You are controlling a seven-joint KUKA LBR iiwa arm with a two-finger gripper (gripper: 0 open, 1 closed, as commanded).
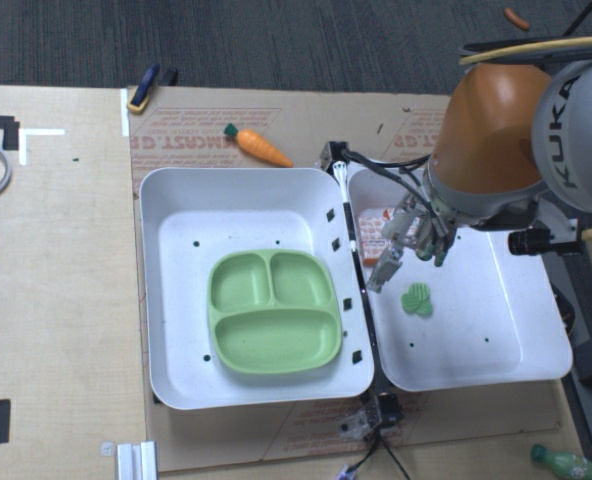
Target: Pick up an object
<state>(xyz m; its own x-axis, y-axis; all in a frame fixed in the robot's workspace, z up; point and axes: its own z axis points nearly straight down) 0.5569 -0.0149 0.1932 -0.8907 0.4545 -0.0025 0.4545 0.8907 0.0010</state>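
Gripper [401, 253] hangs over the right bin [516, 358]; finger state cannot be determined. Green object [417, 300] lies just below-right of it, ungrasped. Risk: descent misses sideways, closing on nothing.

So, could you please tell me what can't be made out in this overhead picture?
- Gripper: too blurred in the camera view to tell whether it is open or shut.
- Red-and-white packet in the right bin: partly hidden by the gripper; its label is unreadable.
- Small green object: too small to identify.
- Green bottle: cut off by the bottom-right edge.
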